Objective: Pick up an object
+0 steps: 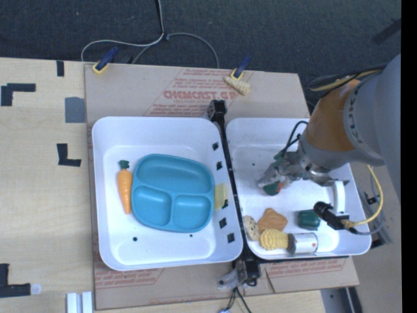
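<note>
My gripper (276, 177) is low in the right bin (257, 135), near its middle. A small green and red object (270, 189) lies right under its tip, partly hidden by it. Whether the gripper touches or holds this object is unclear. The grey arm with its orange band (329, 119) reaches in from the right, covering the bin's right side.
Along the right bin's front lie a dark green block (308, 220), an orange-brown piece (272, 220), a yellow corn cob (273, 240), a white can (303, 243) and a small round biscuit (250, 225). The left bin (107, 135) holds a blue divided plate (172, 192) and a carrot (124, 186).
</note>
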Available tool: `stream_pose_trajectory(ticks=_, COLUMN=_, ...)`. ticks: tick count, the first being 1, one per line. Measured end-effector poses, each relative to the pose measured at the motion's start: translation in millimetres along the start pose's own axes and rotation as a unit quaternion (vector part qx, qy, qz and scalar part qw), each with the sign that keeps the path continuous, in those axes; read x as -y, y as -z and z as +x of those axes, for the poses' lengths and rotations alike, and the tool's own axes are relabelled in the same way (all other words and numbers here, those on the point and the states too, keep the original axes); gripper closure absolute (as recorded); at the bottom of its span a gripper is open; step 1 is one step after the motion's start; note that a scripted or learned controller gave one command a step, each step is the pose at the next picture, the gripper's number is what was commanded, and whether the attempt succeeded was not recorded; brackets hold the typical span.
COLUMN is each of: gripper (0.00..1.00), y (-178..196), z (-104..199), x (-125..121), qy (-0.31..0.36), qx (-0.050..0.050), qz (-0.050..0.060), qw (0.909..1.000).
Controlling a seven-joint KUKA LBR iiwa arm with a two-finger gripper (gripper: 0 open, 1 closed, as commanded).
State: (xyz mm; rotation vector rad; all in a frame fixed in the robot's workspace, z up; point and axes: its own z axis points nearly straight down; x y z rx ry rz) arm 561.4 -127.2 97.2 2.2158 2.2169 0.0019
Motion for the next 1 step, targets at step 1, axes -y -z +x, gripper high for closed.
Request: stream_pose_trajectory(ticks=1, gripper=1.00, y=92.4, z=80.3, x=2.4, qy=0.004, qx=-0.003, qz=0.001, qw=1.0000)
